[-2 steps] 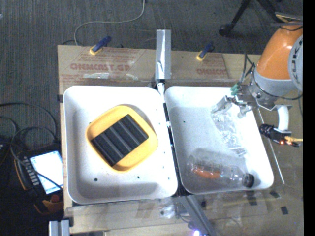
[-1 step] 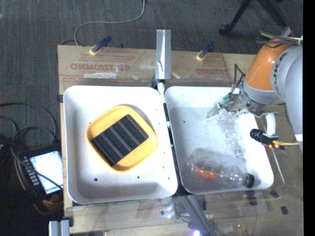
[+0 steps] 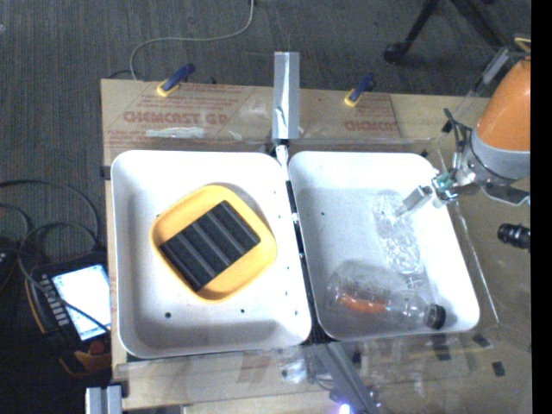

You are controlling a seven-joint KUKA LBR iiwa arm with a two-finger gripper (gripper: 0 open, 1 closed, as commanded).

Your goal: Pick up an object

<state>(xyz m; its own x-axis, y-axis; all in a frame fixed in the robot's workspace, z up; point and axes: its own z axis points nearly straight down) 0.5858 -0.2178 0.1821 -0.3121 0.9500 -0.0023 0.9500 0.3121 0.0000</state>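
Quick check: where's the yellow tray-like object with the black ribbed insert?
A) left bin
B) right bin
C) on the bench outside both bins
A: the yellow tray-like object with the black ribbed insert lies inside the left white bin, while the clear plastic bottle lies in the right white bin.

In the left bin, a yellow tray with black ribs fills the middle, leaving free only narrow strips along the walls. In the right bin, the far left part is open; a clear bottle blocks the near side.
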